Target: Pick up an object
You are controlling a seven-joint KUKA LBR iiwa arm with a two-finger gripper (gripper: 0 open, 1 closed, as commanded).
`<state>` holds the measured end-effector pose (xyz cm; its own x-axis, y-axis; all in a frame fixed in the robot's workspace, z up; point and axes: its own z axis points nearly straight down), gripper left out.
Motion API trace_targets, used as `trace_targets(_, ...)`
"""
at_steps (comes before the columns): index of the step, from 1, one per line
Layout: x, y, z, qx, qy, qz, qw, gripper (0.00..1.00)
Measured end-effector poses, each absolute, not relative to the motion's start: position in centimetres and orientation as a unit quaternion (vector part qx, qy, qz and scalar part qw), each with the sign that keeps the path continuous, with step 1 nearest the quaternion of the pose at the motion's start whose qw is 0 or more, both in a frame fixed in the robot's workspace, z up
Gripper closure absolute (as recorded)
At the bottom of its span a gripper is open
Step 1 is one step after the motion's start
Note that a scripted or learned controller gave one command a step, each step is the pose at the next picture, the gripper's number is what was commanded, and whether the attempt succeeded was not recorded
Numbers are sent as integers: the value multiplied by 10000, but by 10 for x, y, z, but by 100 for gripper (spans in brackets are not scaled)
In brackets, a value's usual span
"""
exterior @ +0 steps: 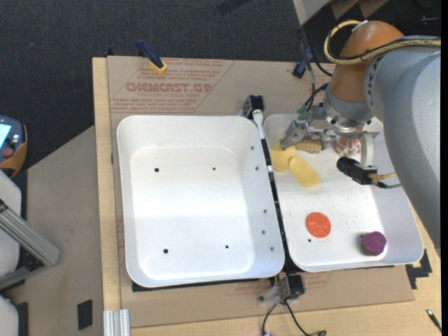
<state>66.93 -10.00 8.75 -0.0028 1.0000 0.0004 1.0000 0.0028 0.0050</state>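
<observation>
- Closest candidate I see: a small tan block (308, 146) at the far end of the right-hand bin (350, 261), lying on the bin floor near the divider.
- Gripper (302, 135) sits low right over that block, at or just above it. I can't tell from this angle whether the claw is spread or closed, and I see nothing lifted.
- Two pale yellow pieces just beside the block, on its near side: one (281, 160) against the divider wall, the other (304, 172) touching it.
- A red-and-white thing (348, 145) is partly hidden under the wrist; can't identify it.
- Orange disc (318, 225) is mid-bin, well apart from the gripper.
- Purple lump (373, 242) is in the near right corner.
- Left-hand bin (133, 187) sits touching the right one.
- Both bins rest on a cardboard sheet (175, 82) with red print.
</observation>
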Motion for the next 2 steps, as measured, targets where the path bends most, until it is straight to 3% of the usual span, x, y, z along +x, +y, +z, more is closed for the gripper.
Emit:
trace_targets(1,620,-94,85,7077,7065,-11,-19,0)
trace_targets(2,657,-94,84,7082,7059,-61,-67,0)
